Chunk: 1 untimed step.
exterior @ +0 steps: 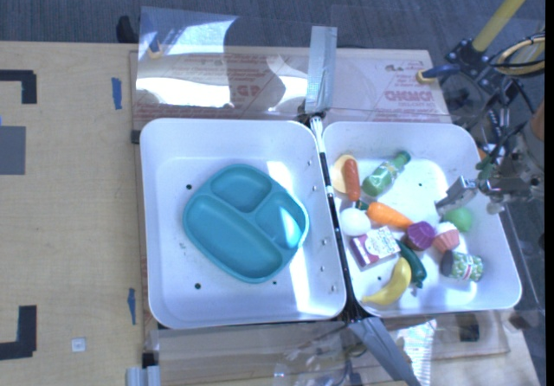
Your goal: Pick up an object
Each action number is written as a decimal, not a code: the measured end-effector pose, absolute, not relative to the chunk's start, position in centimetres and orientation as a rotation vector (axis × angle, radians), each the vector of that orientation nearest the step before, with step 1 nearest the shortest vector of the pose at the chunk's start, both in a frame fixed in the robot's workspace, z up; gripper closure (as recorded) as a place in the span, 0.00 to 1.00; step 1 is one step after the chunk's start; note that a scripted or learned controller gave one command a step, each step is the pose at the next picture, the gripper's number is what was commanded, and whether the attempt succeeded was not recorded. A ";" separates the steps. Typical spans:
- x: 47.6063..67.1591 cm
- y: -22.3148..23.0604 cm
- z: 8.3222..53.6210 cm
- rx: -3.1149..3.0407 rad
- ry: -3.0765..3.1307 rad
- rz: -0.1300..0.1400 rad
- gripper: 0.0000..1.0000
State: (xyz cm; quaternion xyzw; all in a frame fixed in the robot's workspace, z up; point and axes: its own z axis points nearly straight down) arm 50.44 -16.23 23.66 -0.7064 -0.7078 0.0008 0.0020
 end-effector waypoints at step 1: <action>57.5 -13.6 11.4 -2.380 -2.040 0.007 0.00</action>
